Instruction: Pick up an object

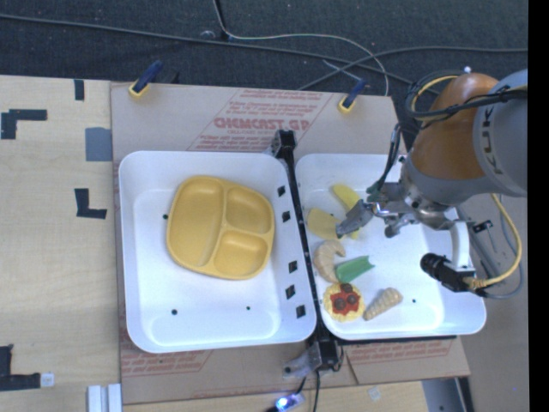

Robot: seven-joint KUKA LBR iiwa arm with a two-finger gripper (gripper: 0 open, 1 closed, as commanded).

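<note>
Nearest the camera, at the front of the right bin point(463, 320), lie a small toy pizza point(344, 302) with red toppings and a pale ice-cream cone point(383, 302) just to its right, the two close together. Behind the pizza sits a green leaf-shaped piece point(354, 267), touching a beige croissant-like pastry point(327, 258) on its left. Farther back, near the divider between the bins, rests a pale yellow rounded piece point(322, 222), and behind that a brighter yellow wedge point(345, 196).

Over this bin hangs the arm's gripper point(352, 222), reaching in from the right. Its grey jaws point toward the left and end just beside the pale yellow piece, between that piece and the yellow wedge; whether they are open or closed I cannot tell, and nothing is seen clamped between them. The green piece and pastry lie a little nearer the camera than the jaws.

In the left bin point(137, 256) a yellow divided plate point(220, 227) with three compartments lies flat, toward the back. Both bins stand on a cardboard sheet point(249, 114) on the wooden bench point(51, 273)
</note>
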